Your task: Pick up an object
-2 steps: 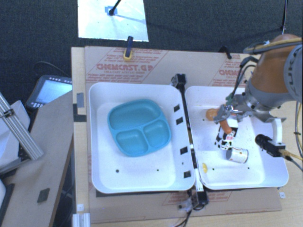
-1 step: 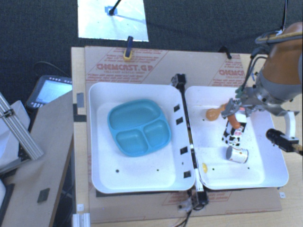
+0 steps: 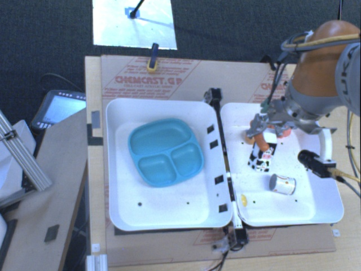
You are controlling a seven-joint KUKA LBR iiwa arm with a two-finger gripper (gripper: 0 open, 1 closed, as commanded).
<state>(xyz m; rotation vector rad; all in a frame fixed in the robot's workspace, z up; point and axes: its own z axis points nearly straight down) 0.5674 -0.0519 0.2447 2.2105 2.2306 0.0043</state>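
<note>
Below the arm lies a black-and-white, perhaps cow-patterned toy.

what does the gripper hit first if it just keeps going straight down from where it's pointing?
Most likely the black-and-white toy in the right bin, or the orange piece beside the gripper. Depth is unclear from this slanted view, so it may meet bare bin floor instead. The small can lies off that line.
</note>
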